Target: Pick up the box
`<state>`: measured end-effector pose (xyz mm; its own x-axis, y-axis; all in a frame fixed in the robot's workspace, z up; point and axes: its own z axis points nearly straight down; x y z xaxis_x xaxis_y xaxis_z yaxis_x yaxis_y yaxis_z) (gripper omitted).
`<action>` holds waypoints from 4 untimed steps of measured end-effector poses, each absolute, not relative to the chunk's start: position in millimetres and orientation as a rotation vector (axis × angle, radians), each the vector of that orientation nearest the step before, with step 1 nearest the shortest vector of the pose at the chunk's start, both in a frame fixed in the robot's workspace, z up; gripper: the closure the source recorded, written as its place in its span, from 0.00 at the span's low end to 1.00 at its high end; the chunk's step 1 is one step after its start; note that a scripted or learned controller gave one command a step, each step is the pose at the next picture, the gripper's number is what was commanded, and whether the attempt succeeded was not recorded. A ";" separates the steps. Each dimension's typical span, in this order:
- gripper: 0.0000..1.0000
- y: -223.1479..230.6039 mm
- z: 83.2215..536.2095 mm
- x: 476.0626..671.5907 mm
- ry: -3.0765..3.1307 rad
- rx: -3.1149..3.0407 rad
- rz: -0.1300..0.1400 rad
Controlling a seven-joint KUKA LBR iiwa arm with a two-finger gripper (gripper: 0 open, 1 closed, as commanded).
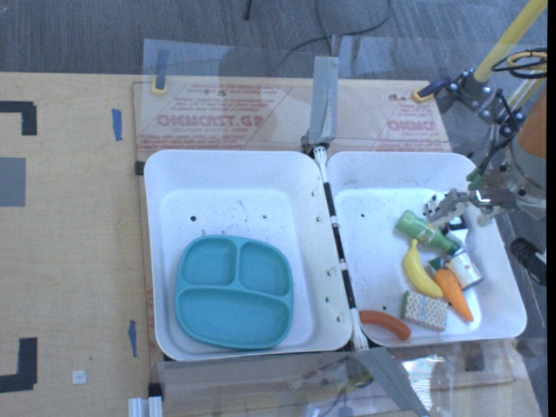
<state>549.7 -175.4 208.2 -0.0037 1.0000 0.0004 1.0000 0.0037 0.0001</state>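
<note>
Box (425,310) sits flat near front edge of right bin (373,181), touching banana (418,270) tip and carrot (453,294), sausage (385,323) just left. Gripper (445,208) is well apart from it, over green bottle (426,231) toward bin's far right; can't tell jaw state. Left bin (174,176) holds teal divided plate (234,291).

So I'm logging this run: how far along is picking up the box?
Done: nothing visible, since the box lies on the right bin floor between the banana and sausage. In hand: the gripper sits above the green bottle, away from the box. Left: reach, grasp, lift.
</note>
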 end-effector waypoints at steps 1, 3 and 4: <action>0.00 -161.2 279.9 562.5 -2.061 -2.374 -0.001; 0.00 -175.3 164.6 479.6 -2.139 -2.298 0.001; 1.00 -179.0 174.2 479.2 -2.132 -2.309 -0.001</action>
<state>479.2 -179.0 174.2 0.0795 0.9968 0.0001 0.9968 -0.0795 0.0012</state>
